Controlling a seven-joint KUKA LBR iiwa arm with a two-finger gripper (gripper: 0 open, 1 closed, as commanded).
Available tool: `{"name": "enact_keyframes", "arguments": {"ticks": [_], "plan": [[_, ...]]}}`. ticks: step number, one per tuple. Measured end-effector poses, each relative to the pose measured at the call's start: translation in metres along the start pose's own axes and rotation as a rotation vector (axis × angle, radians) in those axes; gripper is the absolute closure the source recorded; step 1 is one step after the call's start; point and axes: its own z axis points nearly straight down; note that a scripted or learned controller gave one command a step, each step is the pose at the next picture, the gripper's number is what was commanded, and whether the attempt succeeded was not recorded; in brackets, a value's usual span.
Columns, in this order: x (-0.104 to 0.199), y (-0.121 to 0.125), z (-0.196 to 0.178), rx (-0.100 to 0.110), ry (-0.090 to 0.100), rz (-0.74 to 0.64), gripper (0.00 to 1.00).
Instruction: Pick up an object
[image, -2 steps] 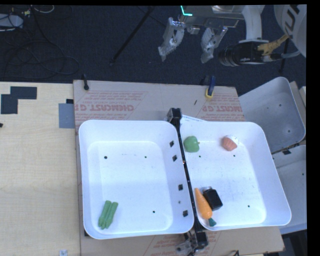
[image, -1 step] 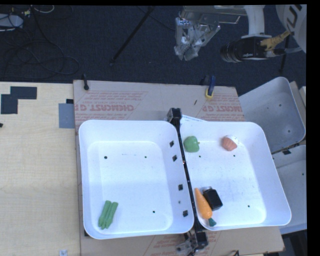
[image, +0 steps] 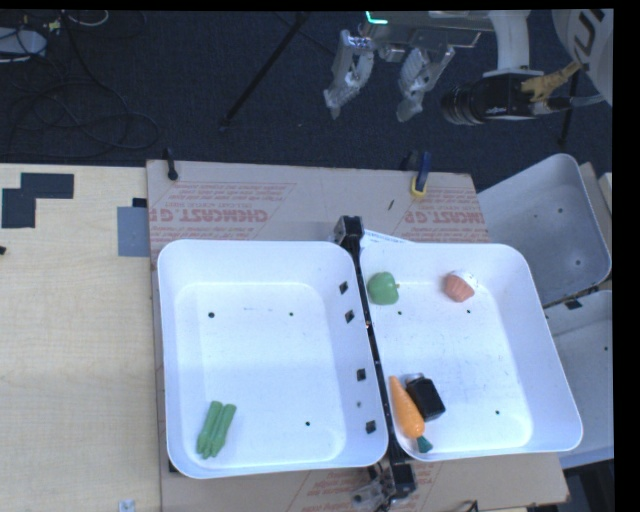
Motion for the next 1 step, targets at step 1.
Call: {"name": "enact_keyframes", "arguments": {"ticks": [1], "plan": [[0.0019,-0.0003,-0.0095,0.003,-0.001,-0.006,1.00]]}}
